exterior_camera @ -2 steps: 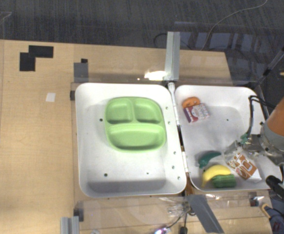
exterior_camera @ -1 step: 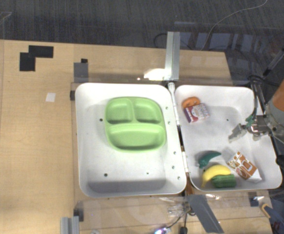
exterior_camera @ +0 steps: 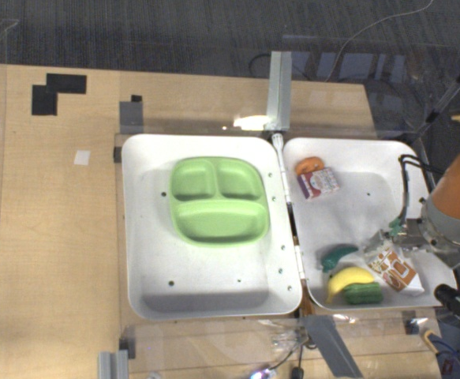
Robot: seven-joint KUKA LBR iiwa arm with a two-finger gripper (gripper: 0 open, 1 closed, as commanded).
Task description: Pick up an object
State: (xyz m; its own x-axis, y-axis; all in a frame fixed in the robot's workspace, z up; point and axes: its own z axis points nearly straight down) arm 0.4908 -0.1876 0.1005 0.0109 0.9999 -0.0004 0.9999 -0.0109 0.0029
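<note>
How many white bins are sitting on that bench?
2. The left bin holds a green divided plate; the right bin beside it holds several small items, with the arm reaching in from the right.

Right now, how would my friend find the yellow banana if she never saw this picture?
Look at the right white bin, not the left one holding the green divided plate. Go to its near edge, bottom middle, where small things cluster. The banana is the only yellow, curved one, sitting between a teal toy and a dark green one, left of the orange-and-white packet.
</note>
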